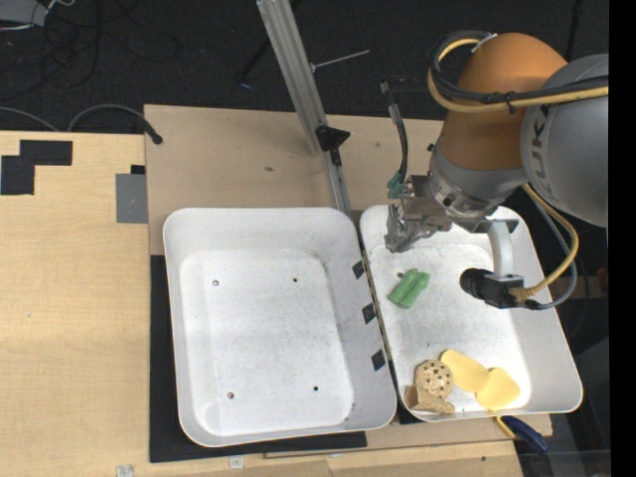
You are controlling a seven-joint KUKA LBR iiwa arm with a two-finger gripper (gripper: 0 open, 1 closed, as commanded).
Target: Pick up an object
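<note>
Nearest the camera, in the near corner of the right bin (556, 386), lie a lumpy yellow piece (481, 380) of smooth, soft-looking plastic, shaped like two joined blobs, and, touching its left side, a tan perforated piece (432, 384) with a rounded top dotted with small dark holes. Both rest against the bin's near rim. Farther back in that bin, close to its left wall, a small green block (408, 288) lies tilted, roughly oblong with faceted sides and a matte surface. It sits apart from the yellow and tan pieces.

Above the green block and slightly behind it hangs the claw (401, 233), a cluster of grey metal parts at the end of the grey arm (497, 137), whose large orange dome sits over the far right corner of the bin. Whether the fingers are spread or pressed together cannot be told from this angle; nothing is seen between them. A black cylindrical part with a white bracket (494, 284) juts over the bin floor to the right of the green block.

Left of the right bin, and touching it along a seam with small black clips, the left bin (189, 266) is a shallow white tray with rounded corners and a speckled floor marked by four tiny dark dots. Both bins sit on a pale wooden tabletop (70, 296), and a ribbed aluminium rail (298, 78) slants up from behind the seam.
</note>
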